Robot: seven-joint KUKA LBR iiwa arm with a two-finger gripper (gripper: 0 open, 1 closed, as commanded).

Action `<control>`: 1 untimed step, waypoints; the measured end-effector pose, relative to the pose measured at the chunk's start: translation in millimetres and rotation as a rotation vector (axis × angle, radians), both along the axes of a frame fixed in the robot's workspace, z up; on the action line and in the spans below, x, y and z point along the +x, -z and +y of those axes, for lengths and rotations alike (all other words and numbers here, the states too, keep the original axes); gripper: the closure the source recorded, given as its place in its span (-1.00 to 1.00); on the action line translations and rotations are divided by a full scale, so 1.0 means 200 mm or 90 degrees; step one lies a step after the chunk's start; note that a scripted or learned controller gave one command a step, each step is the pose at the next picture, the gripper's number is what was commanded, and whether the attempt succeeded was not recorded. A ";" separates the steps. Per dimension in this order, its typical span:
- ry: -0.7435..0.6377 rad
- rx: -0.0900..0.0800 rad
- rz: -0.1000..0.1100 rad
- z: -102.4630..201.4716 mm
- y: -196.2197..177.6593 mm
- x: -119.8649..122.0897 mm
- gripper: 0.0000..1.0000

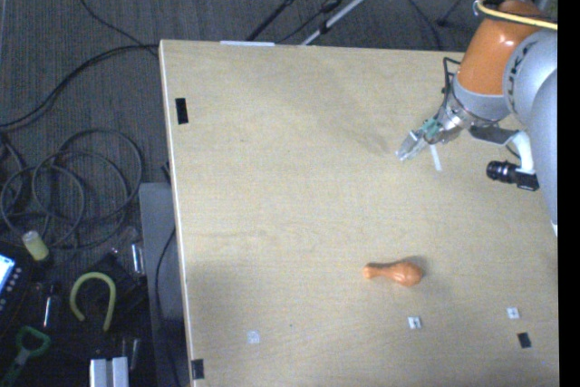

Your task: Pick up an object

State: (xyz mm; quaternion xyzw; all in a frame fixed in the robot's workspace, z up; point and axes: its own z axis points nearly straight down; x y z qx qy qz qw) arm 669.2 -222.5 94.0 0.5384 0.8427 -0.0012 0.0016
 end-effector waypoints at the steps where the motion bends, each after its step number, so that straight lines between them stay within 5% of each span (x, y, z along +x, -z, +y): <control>1: 0.080 0.003 0.000 0.24 -0.35 0.00 1.00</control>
